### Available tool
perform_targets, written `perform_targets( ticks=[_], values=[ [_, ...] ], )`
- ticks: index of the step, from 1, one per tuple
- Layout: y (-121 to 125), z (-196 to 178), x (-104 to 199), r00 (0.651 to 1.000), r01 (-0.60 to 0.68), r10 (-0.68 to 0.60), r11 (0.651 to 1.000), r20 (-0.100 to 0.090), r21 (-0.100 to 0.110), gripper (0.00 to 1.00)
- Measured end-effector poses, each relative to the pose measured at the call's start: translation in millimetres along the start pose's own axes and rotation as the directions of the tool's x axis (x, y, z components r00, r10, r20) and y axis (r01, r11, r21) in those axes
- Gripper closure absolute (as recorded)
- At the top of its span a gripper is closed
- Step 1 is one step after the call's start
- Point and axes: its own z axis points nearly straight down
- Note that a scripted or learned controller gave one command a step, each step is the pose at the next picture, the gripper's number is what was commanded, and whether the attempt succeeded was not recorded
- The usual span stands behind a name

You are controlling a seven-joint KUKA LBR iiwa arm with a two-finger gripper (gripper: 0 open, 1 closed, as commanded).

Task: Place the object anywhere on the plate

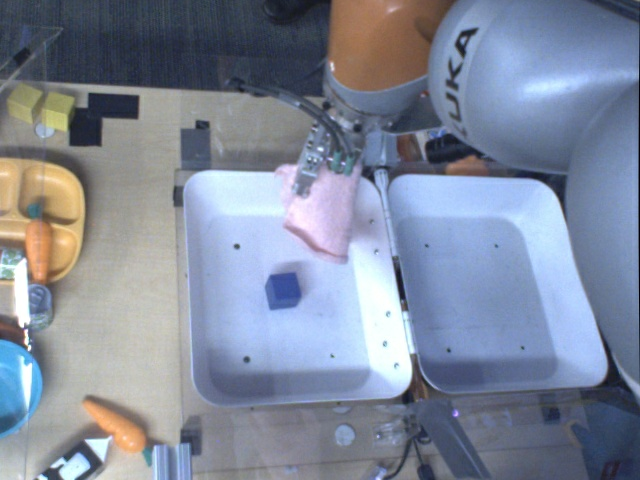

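Cloth in the grip, plates far off to the view's left

Gripper (325, 160) pointing down over the far edge of the left white bin (200, 298), fingers closed narrowly on the top hem of a soft pink cloth (322, 213). Cloth hanging slack below the fingers, long axis running down and slightly toward the view's right, lower corner apparently resting on the bin floor close to the wall shared with the right white bin (560, 268). Small blue cube (283, 290) lying loose on the same floor, near the cloth but apart from it.

Outward from there: divided yellow plastic plate (62, 183) out on the bench, well apart from the gripper toward the view's left, with an orange toy carrot (38, 250) on its near rim. Round blue plate (15, 393) lower still, at the view's left edge. Cannot tell which plate is meant; either way, probably a lift and a long carry leftward over the bin wall.

Grey arm (520, 78) reaching in from the view's right, orange band (385, 23) directly above the wrist.
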Motion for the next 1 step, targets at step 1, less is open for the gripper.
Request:
perform_targets(
  ticks=[1],
  values=[
    [64.4,-74.5,15.2,0.983,-0.182,0.182,0.983,0.003,-0.004,1.00]
  ],
)
